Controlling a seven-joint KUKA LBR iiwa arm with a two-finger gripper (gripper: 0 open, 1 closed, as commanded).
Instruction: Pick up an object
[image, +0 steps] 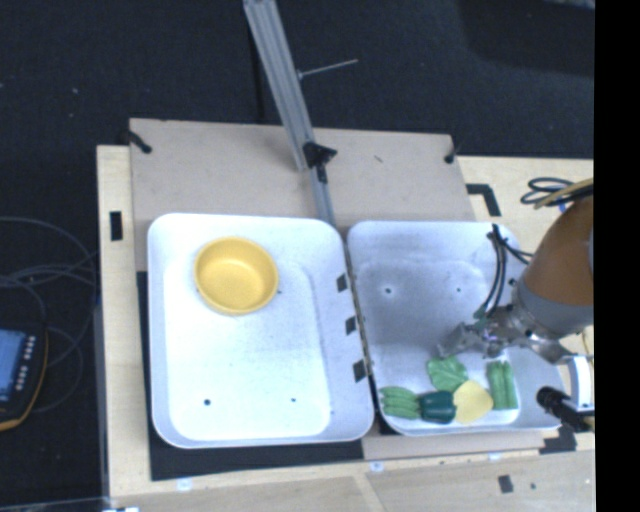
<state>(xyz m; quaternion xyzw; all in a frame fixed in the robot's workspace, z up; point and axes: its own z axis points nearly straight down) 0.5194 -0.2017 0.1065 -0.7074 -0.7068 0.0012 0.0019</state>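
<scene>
- Nearest us, along the right bin's front wall, we see a cluster: a green piece, a dark teal block, a yellow lump, a green leaf shape and a green stick.
- A round yellow bowl sits in the left bin, well apart.
- The arm leans in from the right; its end effector hangs just above the cluster.
- We cannot tell whether it is open or closed.
- Both bins rest on the table.
</scene>
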